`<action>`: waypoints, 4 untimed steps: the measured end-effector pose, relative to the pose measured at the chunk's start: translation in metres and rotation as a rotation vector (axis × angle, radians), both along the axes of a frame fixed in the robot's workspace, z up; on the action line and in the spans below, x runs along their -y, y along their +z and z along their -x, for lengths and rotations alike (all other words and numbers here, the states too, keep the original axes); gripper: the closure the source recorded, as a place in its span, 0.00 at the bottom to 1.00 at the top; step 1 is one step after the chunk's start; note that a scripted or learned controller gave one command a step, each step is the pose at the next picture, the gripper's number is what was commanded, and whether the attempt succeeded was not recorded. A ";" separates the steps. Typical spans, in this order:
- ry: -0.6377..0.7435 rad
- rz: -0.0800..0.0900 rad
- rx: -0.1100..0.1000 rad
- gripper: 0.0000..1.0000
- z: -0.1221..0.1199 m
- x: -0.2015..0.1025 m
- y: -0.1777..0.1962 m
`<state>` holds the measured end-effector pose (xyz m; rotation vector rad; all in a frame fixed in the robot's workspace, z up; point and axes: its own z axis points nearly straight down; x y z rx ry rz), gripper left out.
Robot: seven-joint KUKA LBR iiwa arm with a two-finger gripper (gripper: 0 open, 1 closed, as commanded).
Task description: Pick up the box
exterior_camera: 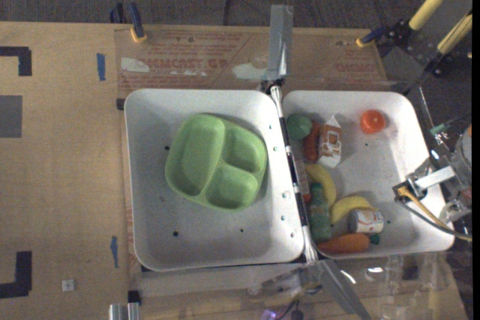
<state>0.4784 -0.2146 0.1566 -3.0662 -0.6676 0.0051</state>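
Bench has two white bins; the left bin (pixel 150 183) holds a green tray (pixel 217 160). Your box (pixel 330 142), a little carton, lies in the right bin (pixel 401 161) beside the produce. The gripper (pixel 420 187) sits at the right rim, nothing in it; can't tell its opening. You're pre-approach, so next you'd go left over the box.

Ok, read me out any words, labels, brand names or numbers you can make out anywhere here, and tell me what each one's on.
Red print on the cardboard sheet behind the bins: blurred, not readable.
More red print on that cardboard to the right: too blurred to read.
Box in the right bin: red and white print, too small to read.
Small can label: too small to read.
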 end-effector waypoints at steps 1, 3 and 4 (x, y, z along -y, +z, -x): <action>-0.224 0.003 0.002 0.00 -0.070 -0.002 0.190; -0.060 0.001 0.011 0.00 -0.003 -0.029 -0.068; -0.173 0.002 0.002 0.00 -0.001 0.005 0.119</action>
